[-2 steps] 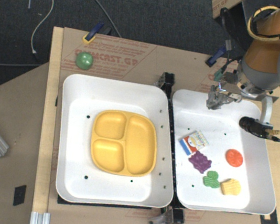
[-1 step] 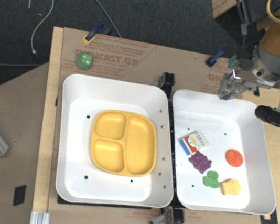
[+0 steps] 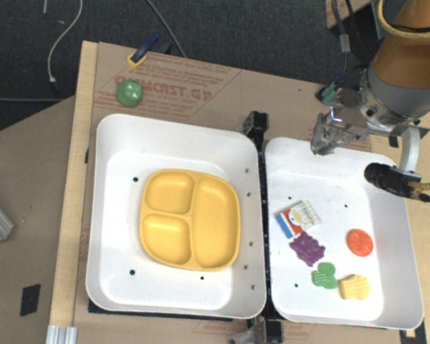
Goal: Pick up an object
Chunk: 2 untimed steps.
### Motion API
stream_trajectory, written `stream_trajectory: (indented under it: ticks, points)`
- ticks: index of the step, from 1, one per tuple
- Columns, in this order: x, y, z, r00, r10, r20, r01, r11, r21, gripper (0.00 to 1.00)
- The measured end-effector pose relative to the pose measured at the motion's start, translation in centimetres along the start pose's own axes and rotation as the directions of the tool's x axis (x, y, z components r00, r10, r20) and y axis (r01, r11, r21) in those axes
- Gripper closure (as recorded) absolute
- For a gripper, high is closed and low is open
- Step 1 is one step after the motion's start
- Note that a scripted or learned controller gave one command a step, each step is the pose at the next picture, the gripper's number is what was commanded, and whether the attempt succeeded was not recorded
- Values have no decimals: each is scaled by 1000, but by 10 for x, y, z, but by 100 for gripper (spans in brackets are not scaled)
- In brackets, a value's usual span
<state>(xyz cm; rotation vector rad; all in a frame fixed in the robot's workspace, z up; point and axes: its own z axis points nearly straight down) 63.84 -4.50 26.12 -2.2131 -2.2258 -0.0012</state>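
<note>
— What fills the left bin (image 3: pixel 100 270)?
— A yellow divided plate (image 3: pixel 190 219).
— And the right bin (image 3: pixel 401 231)?
— A small card (image 3: pixel 298 219), purple grapes (image 3: pixel 308 247), an orange disc (image 3: pixel 360 242), a green piece (image 3: pixel 324 275) touching a yellow piece (image 3: pixel 354 287).
— The gripper (image 3: pixel 323 143)?
— Over that bin's far rim, holding nothing; open or closed, I cannot tell

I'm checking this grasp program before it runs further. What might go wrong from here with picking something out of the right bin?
1. The green toy and the yellow toy lie touching, and the purple toy sits close by, so a descent could catch two or push one aside.
2. The small card lies flat and may slip from the fingers.
3. The gripper hangs over the right bin's far rim, well away from the toys; a straight descent could hit it.
</note>
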Motion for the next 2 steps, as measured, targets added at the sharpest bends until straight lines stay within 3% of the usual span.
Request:
stream_trajectory:
  ticks: [1, 2]
  points:
    - [48, -19, 21, 1000, 1, 0, -1, 1000, 3, 100]
    - [95, -40, 19, 1000, 0, -1, 0, 1000, 2, 100]
